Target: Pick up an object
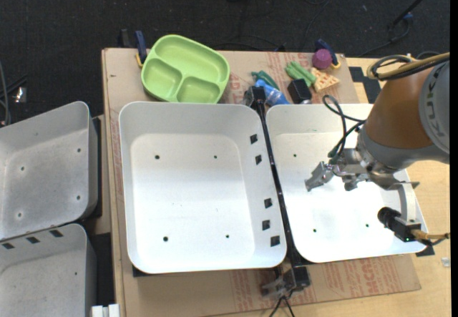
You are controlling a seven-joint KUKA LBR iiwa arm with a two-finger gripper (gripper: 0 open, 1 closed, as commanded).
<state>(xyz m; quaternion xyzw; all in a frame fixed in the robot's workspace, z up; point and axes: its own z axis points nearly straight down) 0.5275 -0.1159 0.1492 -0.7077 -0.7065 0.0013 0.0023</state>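
My gripper (333,180) hangs over the right white bin (300,133), near its middle. Its two grey fingers (315,179) are spread apart, open, with nothing between them. The bin floor under it is bare white. Small objects lie on the bench behind the bins: a purple ball (323,58), a green toy (300,71), a yellow-orange piece (327,81), a black block (298,90) and a blue item (273,92). All of them lie well beyond the gripper, outside the bin.
The left white bin (143,126) lies beside the right one, with a black divider strip (272,172) between them. A light green divided plate (185,70) rests at the back left of the bench. Grey trays (43,165) stand off the bench's left side.
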